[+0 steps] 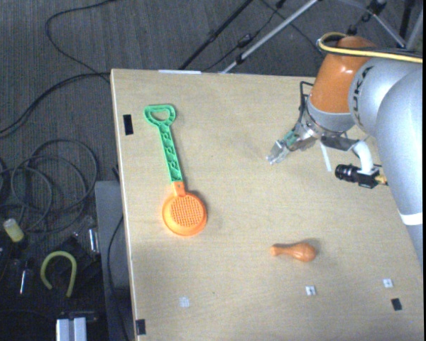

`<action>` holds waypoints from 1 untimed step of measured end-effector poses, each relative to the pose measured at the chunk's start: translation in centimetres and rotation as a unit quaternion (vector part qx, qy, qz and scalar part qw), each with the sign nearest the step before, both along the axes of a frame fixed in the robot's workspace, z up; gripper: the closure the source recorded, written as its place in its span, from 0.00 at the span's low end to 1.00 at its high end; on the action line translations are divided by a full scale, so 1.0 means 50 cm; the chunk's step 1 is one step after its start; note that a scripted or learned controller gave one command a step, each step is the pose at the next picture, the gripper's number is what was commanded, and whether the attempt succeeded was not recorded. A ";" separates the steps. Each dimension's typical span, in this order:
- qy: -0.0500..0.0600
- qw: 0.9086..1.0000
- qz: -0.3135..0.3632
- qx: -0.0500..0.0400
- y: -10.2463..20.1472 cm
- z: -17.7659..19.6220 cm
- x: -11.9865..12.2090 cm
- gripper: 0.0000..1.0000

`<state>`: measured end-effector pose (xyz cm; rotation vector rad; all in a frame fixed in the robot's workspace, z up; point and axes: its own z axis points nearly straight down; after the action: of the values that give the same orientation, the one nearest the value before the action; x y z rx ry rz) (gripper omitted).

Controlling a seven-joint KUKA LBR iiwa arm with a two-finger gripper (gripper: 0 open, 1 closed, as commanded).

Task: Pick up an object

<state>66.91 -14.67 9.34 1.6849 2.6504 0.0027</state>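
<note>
— Two objects lie on the pale wooden bench top: which one is the grey arm's two-finger gripper closer to?

— The small orange pear-shaped plastic piece, by my reading. It rests toward the near edge of the board, below the claw in the camera view and a touch to its right. The toy strainer with a green perforated handle and a round orange mesh head lies well apart, off to the claw's left in the picture.

— How do they lie?

— The pear-shaped piece runs almost straight across the frame, narrow neck to the left, bulb to the right. The strainer stands nearly up and down the frame, its ring end at the top and its mesh head at the bottom, leaning slightly.

— And the claw itself?

— It hangs over bare wood near the middle of the board, pointing down and to the left from the orange-banded wrist. Nothing is visible between its tips. They look drawn close together, though at this size I cannot tell for sure how wide they stand.

— So the coming move?

— Likely a short travel toward the near edge to reach the orange piece, with the tips turned to close across its narrow width, not along its length.
</note>
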 end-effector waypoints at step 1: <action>0.000 0.996 -0.086 -0.001 0.089 0.386 0.000 1.00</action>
<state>66.89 -10.21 28.66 1.9057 2.4950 -0.0016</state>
